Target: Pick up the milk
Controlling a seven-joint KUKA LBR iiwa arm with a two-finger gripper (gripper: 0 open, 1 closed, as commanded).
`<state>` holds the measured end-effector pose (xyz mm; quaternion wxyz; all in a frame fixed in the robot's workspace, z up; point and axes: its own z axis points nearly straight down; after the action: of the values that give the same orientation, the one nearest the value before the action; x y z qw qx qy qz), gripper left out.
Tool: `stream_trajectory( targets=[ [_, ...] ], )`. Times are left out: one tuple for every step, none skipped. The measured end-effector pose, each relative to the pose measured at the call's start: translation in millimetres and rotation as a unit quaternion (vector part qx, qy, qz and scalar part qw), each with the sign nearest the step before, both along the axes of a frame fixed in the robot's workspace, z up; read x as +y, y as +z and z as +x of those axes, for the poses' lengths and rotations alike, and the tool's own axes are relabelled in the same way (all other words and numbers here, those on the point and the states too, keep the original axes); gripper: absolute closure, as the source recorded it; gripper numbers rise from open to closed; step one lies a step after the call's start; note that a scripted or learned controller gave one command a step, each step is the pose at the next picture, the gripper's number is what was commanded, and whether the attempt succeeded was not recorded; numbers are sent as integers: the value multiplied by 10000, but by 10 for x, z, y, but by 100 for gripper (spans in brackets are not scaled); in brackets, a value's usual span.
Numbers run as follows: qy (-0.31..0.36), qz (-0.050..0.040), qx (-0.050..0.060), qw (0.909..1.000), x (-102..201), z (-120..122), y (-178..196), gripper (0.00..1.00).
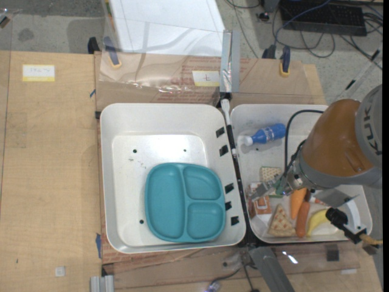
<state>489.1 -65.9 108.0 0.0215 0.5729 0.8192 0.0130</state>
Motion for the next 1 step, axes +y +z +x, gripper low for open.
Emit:
stream_trajectory(
  targets=[
    [-20,49,-13,10000,1,15,136,100]
  ],
)
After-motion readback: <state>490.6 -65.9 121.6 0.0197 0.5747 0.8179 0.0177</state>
